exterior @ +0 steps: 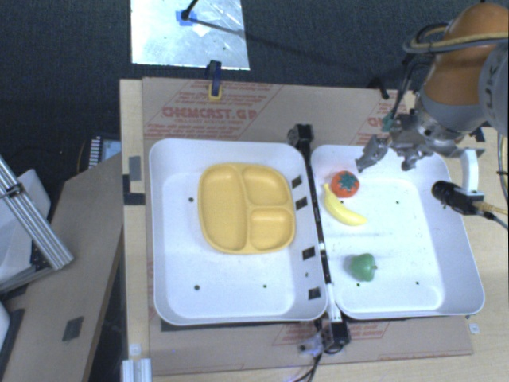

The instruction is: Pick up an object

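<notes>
The jaws hang spread, holding nothing, just up-right of the round red-orange plastic tomato (345,184); best to centre them over it before descending.

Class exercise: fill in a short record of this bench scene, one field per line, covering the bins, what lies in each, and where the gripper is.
Left bin: holds a yellow divided plate
Right bin: holds a tomato, a banana and a green pepper
Tomato and banana: close together, near the bin's left wall
Green pepper: apart, nearer the front
Gripper: open, over the right bin's far edge, holding nothing
Arm: enters from the right
</notes>
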